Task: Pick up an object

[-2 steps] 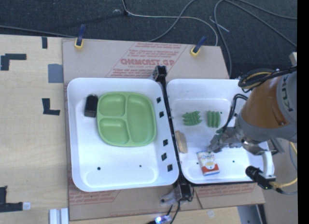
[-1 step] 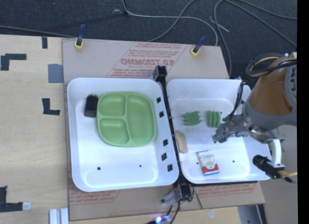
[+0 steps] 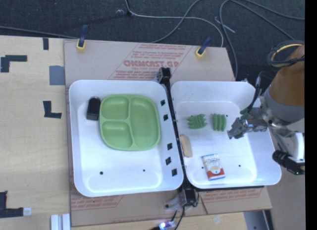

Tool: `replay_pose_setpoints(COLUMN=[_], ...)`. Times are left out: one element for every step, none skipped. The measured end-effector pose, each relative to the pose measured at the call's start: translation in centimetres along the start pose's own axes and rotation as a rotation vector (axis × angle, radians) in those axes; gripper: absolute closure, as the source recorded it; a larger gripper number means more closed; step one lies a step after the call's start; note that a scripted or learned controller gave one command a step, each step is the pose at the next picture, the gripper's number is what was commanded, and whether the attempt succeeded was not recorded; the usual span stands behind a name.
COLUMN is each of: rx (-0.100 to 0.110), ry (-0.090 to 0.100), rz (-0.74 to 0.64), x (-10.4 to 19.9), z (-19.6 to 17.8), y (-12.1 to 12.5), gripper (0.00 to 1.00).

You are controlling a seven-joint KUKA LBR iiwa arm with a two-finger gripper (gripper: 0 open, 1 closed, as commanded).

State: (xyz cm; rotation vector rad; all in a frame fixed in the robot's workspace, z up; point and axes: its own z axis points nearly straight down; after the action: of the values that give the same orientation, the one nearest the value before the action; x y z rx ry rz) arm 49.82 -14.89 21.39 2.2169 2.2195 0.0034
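Note:
My gripper (image 3: pixel 237 130) hangs over the right bin (image 3: pixel 233 91), near its right side, just right of a green pea pod (image 3: pixel 219 122). A second green pea pod cluster (image 3: pixel 196 121) lies further left. A tan bread-like piece (image 3: pixel 186 145) rests against the bin's left wall. A small white and red carton (image 3: pixel 213 167) lies near the front. Nothing shows between the fingers. The left bin (image 3: pixel 79 140) holds a green divided plate (image 3: pixel 130 122) and a small black object (image 3: pixel 93 108).
The arm's orange band and grey wrist (image 3: pixel 286 92) rise at the right edge. Black clips (image 3: pixel 165 75) join the bins along the divider. Cables trail across the dark floor behind. Cardboard (image 3: pixel 148 58) underlies both bins.

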Motion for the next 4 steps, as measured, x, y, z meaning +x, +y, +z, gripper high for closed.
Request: replay_pose_setpoints(rx=[0.0, 0.005, 0.008, 0.006], ry=[0.0, 0.003, 0.002, 0.003], rz=[-0.001, -0.006, -0.005, -0.006], x=[0.0, 5.7, 11.0, 16.5], z=[-5.3, -5.3, -3.3, -3.5], y=[0.2, 1.9, 3.2, 4.5], gripper=[1.0, 1.0, 1.0, 1.0])
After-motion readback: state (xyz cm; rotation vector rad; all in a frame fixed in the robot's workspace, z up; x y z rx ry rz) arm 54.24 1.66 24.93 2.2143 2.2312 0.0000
